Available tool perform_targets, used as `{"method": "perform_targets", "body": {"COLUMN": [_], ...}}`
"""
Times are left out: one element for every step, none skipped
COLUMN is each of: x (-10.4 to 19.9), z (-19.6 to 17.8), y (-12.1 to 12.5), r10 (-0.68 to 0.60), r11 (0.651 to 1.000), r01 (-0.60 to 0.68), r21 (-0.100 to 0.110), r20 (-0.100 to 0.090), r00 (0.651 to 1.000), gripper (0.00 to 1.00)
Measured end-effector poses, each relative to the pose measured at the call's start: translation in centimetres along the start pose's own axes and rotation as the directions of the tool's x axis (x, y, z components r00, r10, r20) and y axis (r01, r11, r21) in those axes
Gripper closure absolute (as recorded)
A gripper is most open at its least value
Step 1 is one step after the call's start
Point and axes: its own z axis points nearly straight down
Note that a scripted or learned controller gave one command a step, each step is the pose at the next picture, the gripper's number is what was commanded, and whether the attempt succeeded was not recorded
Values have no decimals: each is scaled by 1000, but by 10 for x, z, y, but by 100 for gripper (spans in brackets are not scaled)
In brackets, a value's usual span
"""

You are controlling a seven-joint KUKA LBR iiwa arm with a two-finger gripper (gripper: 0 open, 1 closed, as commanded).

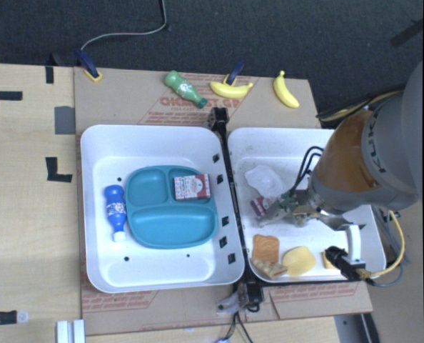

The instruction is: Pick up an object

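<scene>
The two-finger gripper (269, 209) is seen low in the right white bin (240, 143), by a small dark red object (258, 206) and just below a crumpled clear plastic piece (263, 180). How it stands cannot be told, nor is anything seen held. A toast-like brown slab (266, 247) and a pale yellow lump (299, 260) are found nearer the front wall. In the left white bin (98, 148), a divided teal plastic tray (170, 219) is flanked by a blue bottle (115, 211).
</scene>
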Motion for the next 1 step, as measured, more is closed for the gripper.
{"method": "perform_targets", "body": {"x": [13], "z": [-24], "y": [67], "r10": [-3], "r11": [1000], "r01": [3], "r21": [5], "r20": [-3], "r00": [1000], "gripper": [0]}}
